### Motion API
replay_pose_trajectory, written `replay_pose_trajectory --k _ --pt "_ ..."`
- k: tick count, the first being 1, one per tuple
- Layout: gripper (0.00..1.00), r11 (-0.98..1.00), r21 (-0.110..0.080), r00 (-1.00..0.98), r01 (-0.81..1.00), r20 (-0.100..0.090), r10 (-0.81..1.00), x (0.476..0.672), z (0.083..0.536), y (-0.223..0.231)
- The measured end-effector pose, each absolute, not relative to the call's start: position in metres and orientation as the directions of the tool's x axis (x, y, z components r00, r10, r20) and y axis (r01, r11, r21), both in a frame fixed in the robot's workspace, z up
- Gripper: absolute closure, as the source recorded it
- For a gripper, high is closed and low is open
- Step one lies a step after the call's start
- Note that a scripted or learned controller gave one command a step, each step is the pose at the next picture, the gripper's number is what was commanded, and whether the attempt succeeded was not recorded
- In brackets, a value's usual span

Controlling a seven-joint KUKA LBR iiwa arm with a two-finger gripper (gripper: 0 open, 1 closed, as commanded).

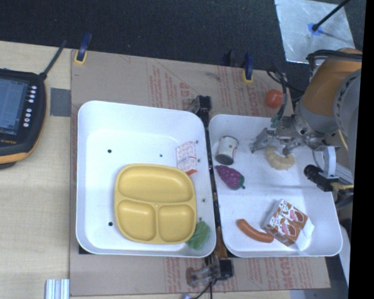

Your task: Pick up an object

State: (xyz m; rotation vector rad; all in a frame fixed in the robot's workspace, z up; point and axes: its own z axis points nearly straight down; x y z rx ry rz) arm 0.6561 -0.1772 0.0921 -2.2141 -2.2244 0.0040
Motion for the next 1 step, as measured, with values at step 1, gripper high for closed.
replay_pose_trajectory --k 1 --pt "0.00 0.004 -0.002 -0.004 1.000 -0.001 1.000 0.6566 0.0924 -0.1840"
